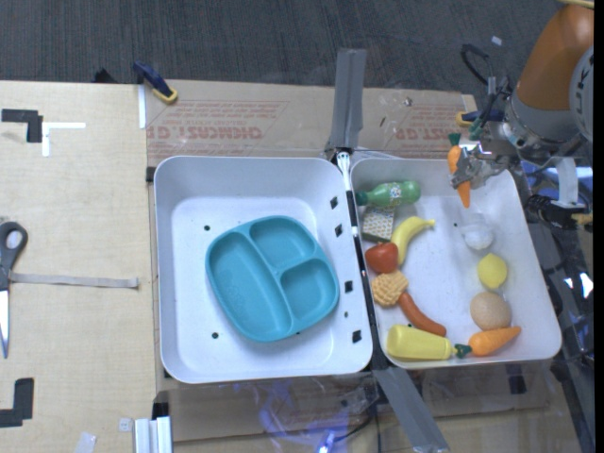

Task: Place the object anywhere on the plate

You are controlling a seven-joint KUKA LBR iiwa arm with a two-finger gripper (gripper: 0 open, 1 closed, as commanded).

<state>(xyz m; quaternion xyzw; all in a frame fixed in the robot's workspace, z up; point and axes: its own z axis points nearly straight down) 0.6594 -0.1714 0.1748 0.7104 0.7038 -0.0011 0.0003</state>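
Near edge, right bin: yellow squash at 6 o'clock, carrot beside it at 5
Mid bin: egg, lemon, sausage, tomato, banana, one each
Left bin: one teal plate, three compartments
Far, 1 o'clock: gripper, jaws pinching small orange carrot above the bin's far corner
Writing: red print on cardboard, mirrored, unreadable
Bins: two

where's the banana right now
The banana lies in the right bin, near its left wall, between the green bottle above and the tomato below.
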